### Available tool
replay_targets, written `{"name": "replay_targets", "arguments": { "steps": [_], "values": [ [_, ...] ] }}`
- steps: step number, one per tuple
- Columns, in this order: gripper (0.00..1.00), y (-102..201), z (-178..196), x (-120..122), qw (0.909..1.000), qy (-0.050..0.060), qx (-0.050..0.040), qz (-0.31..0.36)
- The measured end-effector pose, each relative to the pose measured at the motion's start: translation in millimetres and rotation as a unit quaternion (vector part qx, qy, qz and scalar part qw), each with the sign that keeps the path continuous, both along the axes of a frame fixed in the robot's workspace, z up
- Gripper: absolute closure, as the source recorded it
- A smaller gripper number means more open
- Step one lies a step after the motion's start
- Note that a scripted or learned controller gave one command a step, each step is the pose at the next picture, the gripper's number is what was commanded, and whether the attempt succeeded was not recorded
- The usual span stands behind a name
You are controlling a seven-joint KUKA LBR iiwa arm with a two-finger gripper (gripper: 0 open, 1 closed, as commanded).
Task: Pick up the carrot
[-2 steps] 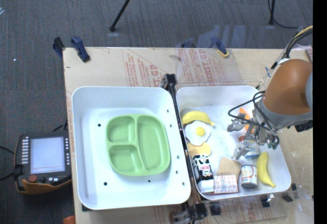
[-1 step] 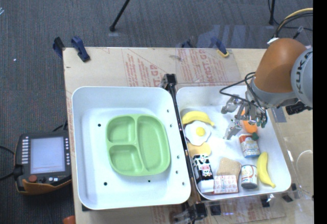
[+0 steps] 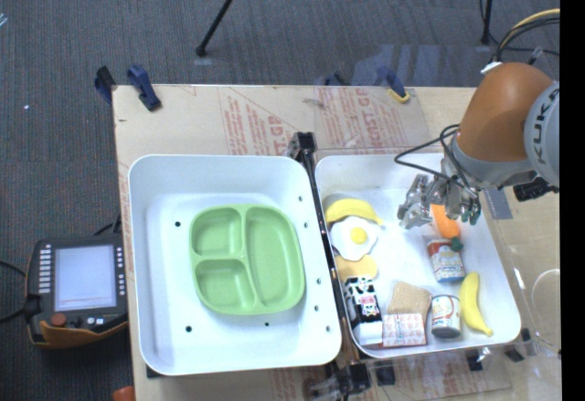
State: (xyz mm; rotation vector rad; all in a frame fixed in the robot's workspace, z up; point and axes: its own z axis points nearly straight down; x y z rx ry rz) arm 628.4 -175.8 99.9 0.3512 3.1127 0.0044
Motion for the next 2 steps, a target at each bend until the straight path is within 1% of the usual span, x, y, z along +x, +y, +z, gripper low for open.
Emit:
{"name": "replay_targets", "arguments": {
  "steps": [1, 2],
  "values": [
    [1.00, -22.4, 44.5, -58.7, 0.9996, 0.002, -0.0008, -0.027],
    [0.00, -21.7, 42.9, -59.3, 0.9996, 0.004, -0.0001, -0.026]
  ]
}}
